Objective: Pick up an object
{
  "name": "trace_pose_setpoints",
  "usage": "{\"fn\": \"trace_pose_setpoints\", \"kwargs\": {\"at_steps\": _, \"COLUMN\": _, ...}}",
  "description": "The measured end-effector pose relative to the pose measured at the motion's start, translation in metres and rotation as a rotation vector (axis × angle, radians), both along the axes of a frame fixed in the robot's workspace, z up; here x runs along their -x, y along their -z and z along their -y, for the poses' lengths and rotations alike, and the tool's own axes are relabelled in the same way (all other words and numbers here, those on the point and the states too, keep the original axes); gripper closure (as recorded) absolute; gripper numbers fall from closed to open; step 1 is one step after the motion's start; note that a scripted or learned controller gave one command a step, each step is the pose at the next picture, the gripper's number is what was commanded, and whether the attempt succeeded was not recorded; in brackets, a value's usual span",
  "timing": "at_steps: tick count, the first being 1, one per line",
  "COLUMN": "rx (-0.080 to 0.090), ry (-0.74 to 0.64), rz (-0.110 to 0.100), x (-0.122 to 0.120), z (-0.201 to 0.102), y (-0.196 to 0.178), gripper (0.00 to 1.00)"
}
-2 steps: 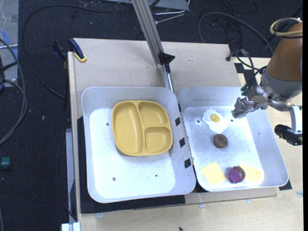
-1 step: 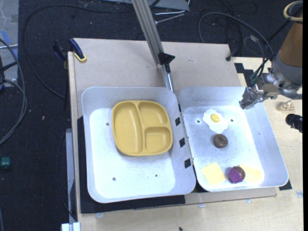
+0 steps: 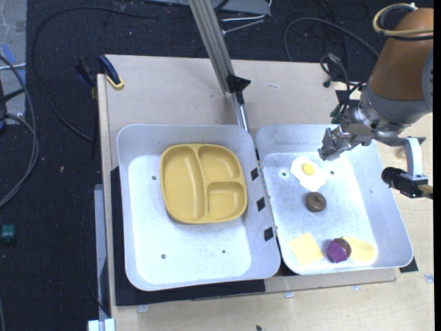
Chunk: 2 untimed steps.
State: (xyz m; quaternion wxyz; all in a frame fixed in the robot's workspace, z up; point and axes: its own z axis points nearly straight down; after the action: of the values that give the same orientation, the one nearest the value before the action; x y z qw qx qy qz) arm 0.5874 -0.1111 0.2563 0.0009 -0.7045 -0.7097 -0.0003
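The arm (image 3: 403, 67) is reaching in from the right over the far part of the right bin (image 3: 393, 233). Its gripper (image 3: 331, 147) is hanging just beyond the far right edge of the egg (image 3: 307, 172); whether it is touching the egg cannot be judged from this angle. Whether the gripper is released or clenched cannot be told, as its tip is reading as a dark mass against the bin. Nothing is showing between its tips.

The right bin is holding five items. The egg, white with a yellow yolk, is lying in the far half. A brown donut (image 3: 315, 201) is sitting just nearer than the egg, apart from it. Along the near edge a pale yellow slice (image 3: 305, 248) is lying to the left, a purple item (image 3: 337, 249) is resting just right of it, and a second yellow piece (image 3: 363, 252) is showing behind and to the right of the purple item, touching it.

The left bin (image 3: 138, 205) is holding a yellow tray (image 3: 204, 183) with three compartments, lying flat in the far half.
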Motion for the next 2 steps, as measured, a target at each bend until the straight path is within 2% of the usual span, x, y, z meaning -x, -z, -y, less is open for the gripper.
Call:
{"fn": "trace_pose_setpoints", "kwargs": {"at_steps": 1, "rx": 0.0, "ry": -0.001, "rz": 0.0, "x": 0.008, "z": -0.054, "y": -0.003, "gripper": 1.0}}
{"fn": "trace_pose_setpoints", "kwargs": {"at_steps": 2, "rx": 0.0, "ry": 0.0, "rz": -0.002, "x": 0.028, "z": -0.102, "y": 0.012, "gripper": 1.0}}
